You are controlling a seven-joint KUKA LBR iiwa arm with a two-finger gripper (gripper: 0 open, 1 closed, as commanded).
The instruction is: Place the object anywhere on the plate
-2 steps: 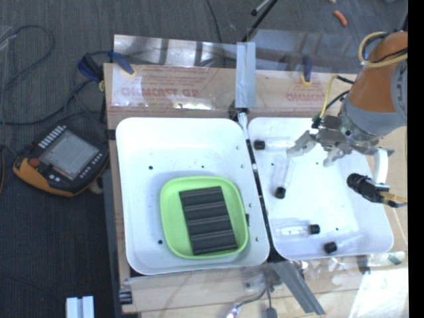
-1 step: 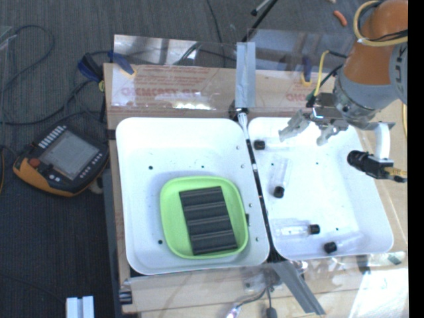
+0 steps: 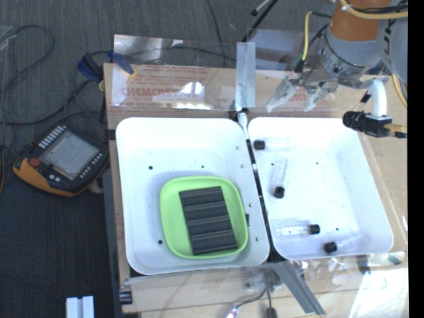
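Observation:
A light green square plate (image 3: 171, 201) lies in the near part of the left bin (image 3: 136, 171). On it rests a dark grey ridged block (image 3: 209, 220), lying flat and covering most of the plate's middle. My gripper (image 3: 295, 99) hangs high above the back edge of the right bin (image 3: 361, 177), far from the plate. Its two fingers (image 3: 278, 99) are spread apart, open, with nothing between them.
Several clear vials with black caps lie in the right bin: one near the back left (image 3: 268, 143), one mid-left (image 3: 280, 176), two near the front (image 3: 296, 229) (image 3: 341, 244). A metal post (image 3: 245, 71) stands behind the bins' shared wall. A black fitting (image 3: 363, 120) juts in at right.

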